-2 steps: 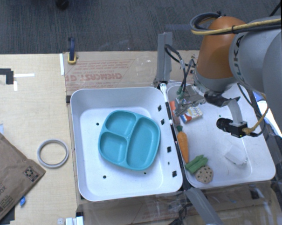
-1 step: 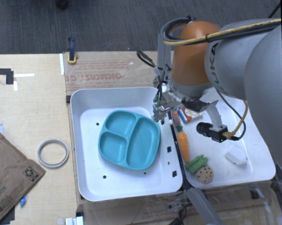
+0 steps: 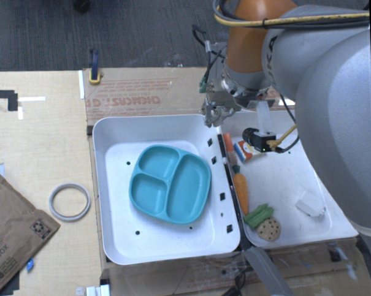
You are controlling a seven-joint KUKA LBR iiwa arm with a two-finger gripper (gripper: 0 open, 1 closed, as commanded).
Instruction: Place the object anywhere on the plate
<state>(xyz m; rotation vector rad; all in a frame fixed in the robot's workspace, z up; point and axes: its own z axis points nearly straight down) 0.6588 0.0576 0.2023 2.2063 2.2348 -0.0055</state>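
A: Where is the gripper (image 3: 212,117), and are its fingers closed?
B: It hangs over the far right corner of the left bin (image 3: 107,178), well beyond the plate (image 3: 170,183). If the fingers are clenched or released, I cannot tell; they are too small and dark against the rim.
A: And the plate?
B: It is a light blue plate with three compartments, and it lies flat in the middle of the left bin.
A: What lies to the right of the plate?
B: The right bin (image 3: 299,231). In it an orange carrot (image 3: 240,193) lies along the wall nearest the plate. Nearer to us from the carrot are a green piece (image 3: 258,215) and a round speckled cookie (image 3: 268,229), touching each other. Beyond the carrot a small red and white object (image 3: 242,151) lies near a black part with a cable. A white block (image 3: 311,205) lies further right.
A: And to the left of the plate?
B: On the counter (image 3: 38,144), outside the bin, a grey tape ring (image 3: 69,201) lies flat.
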